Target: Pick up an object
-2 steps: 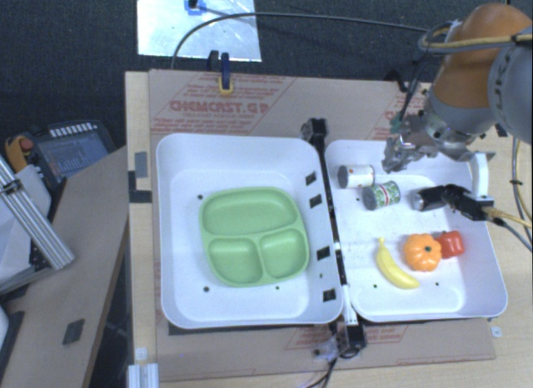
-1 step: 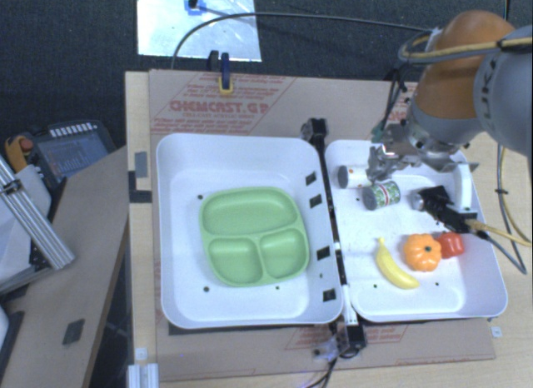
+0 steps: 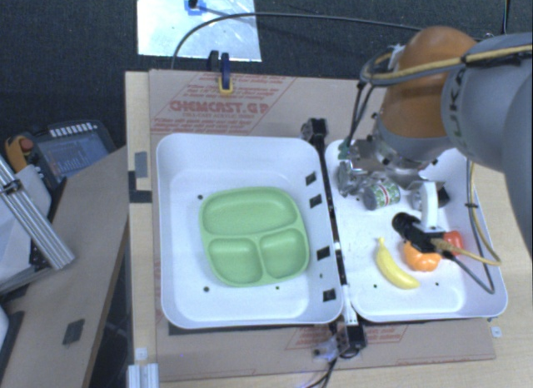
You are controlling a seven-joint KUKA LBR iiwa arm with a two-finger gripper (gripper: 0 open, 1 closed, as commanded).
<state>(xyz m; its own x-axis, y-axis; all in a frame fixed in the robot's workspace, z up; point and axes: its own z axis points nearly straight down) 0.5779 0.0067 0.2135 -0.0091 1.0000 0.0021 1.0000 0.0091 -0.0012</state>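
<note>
**Right bin** point(image 3: 470, 301), white and shallow, contents placed relative to the banana:

1. Banana point(image 3: 395, 266): yellow, curved, small, lying flat on the bin floor with one tip pointing up and back.
2. Orange thing point(image 3: 421, 259): rounded, glossy, with a red part at its far-right end. It lies just right of the banana; whether they touch cannot be told.
3. Can point(image 3: 384, 194): silvery, with a green-and-white label, lying on its side behind the banana and apart from it.
4. Gripper point(image 3: 356, 175): grey metal, low over the bin floor, behind and left of the banana, just beside the can's left end. How far it is open, and whether it has hold of anything, cannot be told.

**Left bin** point(image 3: 176, 211), well left of the banana:

5. Green tray point(image 3: 250, 235): pale green, three compartments, lying flat.
</note>
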